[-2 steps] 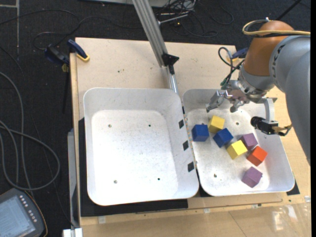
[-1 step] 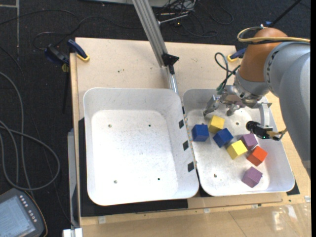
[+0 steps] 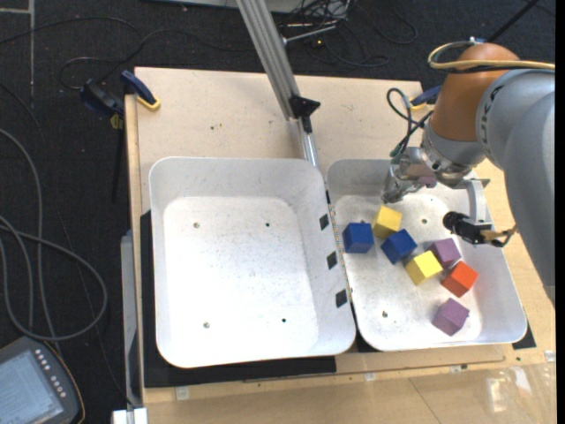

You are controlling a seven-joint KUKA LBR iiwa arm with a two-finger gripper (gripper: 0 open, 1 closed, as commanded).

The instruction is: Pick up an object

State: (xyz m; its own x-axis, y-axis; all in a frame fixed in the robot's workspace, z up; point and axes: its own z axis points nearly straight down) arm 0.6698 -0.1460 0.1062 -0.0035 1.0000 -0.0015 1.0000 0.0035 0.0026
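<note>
Nothing is picked up yet. The fingers (image 3: 395,190) hang just above a yellow block (image 3: 387,221) in the right bin (image 3: 494,325). I cannot tell if they are open. Grabbing and lifting are left.

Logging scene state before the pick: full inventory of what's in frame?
yellow blocks: 2, yellow, right bin, one under the claw, one mid-cluster
blue blocks: 2, blue, right bin, left part of cluster
purple blocks: 2, purple, right bin, one near front, one by the orange block
orange block: 1, orange, right bin
bins: 2, white, side by side on the bench
clamp: 1, blue and yellow, bench's far left corner
arm: 1, grey with orange band, from right
claw: 1, above the upper yellow block
</note>
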